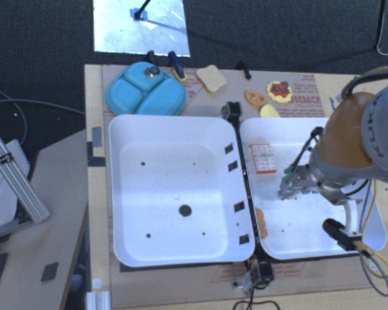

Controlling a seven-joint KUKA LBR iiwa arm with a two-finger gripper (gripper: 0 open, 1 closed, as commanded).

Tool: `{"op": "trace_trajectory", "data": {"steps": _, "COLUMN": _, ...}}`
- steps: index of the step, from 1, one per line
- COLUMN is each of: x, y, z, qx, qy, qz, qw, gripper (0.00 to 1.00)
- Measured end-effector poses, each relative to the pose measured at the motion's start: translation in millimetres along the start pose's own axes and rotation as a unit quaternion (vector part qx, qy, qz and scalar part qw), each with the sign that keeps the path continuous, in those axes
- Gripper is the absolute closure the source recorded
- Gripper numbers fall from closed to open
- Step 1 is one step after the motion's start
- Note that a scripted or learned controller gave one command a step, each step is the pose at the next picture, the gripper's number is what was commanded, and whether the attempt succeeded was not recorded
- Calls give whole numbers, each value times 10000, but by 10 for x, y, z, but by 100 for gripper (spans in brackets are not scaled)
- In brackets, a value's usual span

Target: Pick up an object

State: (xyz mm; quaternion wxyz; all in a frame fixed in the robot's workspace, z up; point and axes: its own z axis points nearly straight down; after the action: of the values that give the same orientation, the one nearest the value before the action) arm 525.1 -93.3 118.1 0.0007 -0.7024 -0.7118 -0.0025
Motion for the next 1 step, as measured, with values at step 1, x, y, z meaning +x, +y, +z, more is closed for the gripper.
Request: {"op": "trace_trajectory", "data": {"steps": 1, "x": 754, "y": 139, "z": -701, "qx": -37, "qy": -6, "qz": -2, "qw": 10000, "gripper": 100}}
